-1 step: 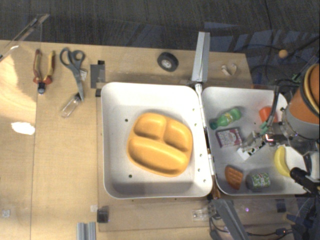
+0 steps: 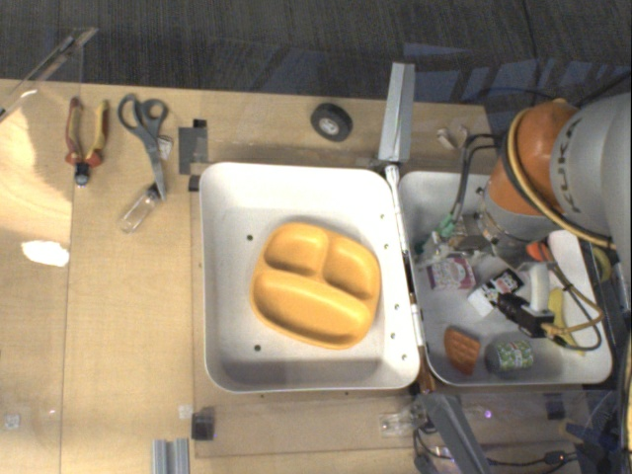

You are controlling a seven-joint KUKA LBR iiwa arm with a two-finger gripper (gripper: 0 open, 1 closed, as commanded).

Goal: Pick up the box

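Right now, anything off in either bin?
Nothing spilled or damaged. The left bin holds one big yellow lumpy object, centred. The right bin is a cluttered heap of small items under the arm, too jumbled to pick out a box.

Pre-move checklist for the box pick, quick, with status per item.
1. Arm over the right bin: ok.
2. Gripper finger state: cannot tell, hidden under the arm.
3. Box identified among the right bin's clutter: cannot tell; small items overlap.
4. Box held: not ok, nothing shows between fingers.
5. Left bin contents: a yellow moulded object, no box seen there: ok.
6. Cables near the clutter, snag risk: not ok.
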